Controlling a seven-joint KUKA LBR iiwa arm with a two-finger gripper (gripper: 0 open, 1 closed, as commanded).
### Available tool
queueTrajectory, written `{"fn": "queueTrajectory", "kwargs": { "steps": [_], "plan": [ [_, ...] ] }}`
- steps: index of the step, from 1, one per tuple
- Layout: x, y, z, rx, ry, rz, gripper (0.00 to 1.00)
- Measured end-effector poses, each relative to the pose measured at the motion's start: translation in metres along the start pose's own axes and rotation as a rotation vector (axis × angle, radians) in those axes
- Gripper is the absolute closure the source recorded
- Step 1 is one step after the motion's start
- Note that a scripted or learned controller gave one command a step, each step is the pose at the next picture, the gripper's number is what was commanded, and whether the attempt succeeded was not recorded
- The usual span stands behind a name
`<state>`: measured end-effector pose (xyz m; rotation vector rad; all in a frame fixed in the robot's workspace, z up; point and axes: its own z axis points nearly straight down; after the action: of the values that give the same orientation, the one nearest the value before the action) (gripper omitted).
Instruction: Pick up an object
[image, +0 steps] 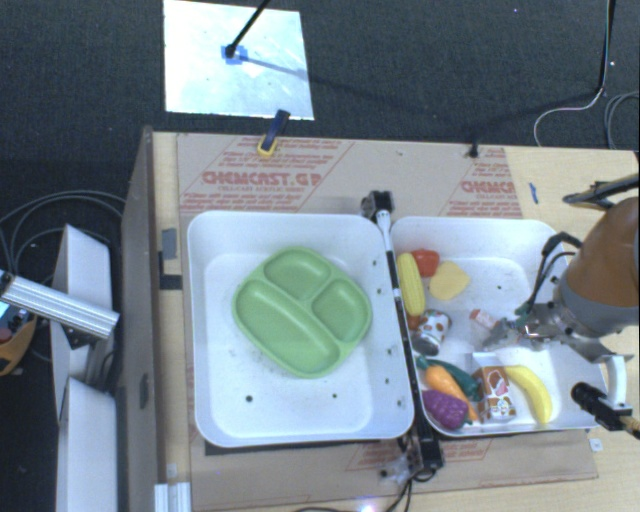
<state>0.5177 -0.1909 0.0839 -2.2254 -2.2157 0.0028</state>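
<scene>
The right bin (480, 238) holds several toy foods. A yellow corn cob (409, 283) lies along its left wall, with a red piece (427, 262) and a pale yellow piece (449, 281) beside it. Lower down are a white-and-brown cup (432, 328), an orange carrot (443, 379), a purple piece (446, 408), a small carton (495, 392) and a banana (531, 391). My gripper (506, 335) hangs low over the middle right of this bin, just above the carton and banana. A small red-and-white item (483, 318) lies close to its left.
The left bin (200, 330) holds a green divided plate (300, 310). A black clamp (378, 205) sits at the top of the ridge between the bins. Cardboard (300, 170) lies under both bins. Cables and a metal bracket (60, 305) lie off the bench at left.
</scene>
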Motion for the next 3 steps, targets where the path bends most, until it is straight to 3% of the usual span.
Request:
{"fn": "queueTrajectory", "kwargs": {
  "steps": [1, 2, 3],
  "plan": [
    [0.079, 0.095, -0.002, -0.012, 0.002, -0.018, 0.0],
    [0.097, 0.135, 0.005, 0.076, 0.0, -0.019, 0.0],
    [0.094, 0.136, 0.006, 0.077, 0.01, -0.013, 0.0]
  ]
}}
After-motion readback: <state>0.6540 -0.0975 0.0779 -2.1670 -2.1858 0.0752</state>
